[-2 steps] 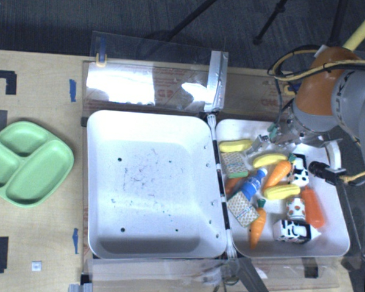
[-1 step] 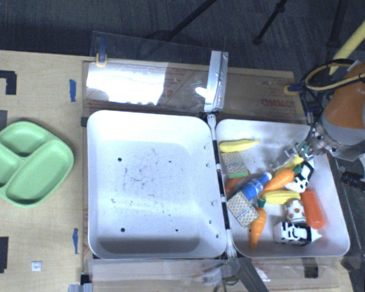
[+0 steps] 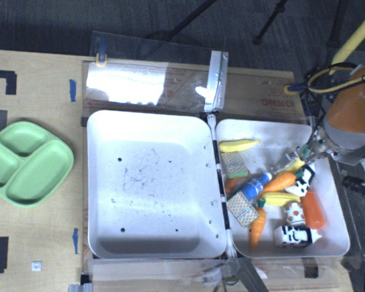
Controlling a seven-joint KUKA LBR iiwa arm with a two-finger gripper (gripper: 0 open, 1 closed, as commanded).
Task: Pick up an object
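The right bin (image 3: pixel 342 242) holds a heap of toy food. A yellow banana (image 3: pixel 237 145) lies at the back left, with a beige waffle piece (image 3: pixel 234 164) below it. A blue bottle (image 3: pixel 253 187) sits mid-heap beside an orange carrot (image 3: pixel 281 180) and a second yellow banana (image 3: pixel 281 198). Another carrot (image 3: pixel 257 228) points toward the front. A black-and-white cow toy (image 3: pixel 297 235) stands front right, by an orange-red piece (image 3: pixel 313 210). My gripper (image 3: pixel 302 155) hangs low over the heap's back right, just above a second cow toy (image 3: pixel 303 182).
The left bin (image 3: pixel 110 132) adjoins the right one along a raised centre rim. A green divided plate (image 3: pixel 29 162) rests on the bench at far left. A clear panel (image 3: pixel 149 79) stands behind the bins. Cables (image 3: pixel 320 79) loop near the arm.
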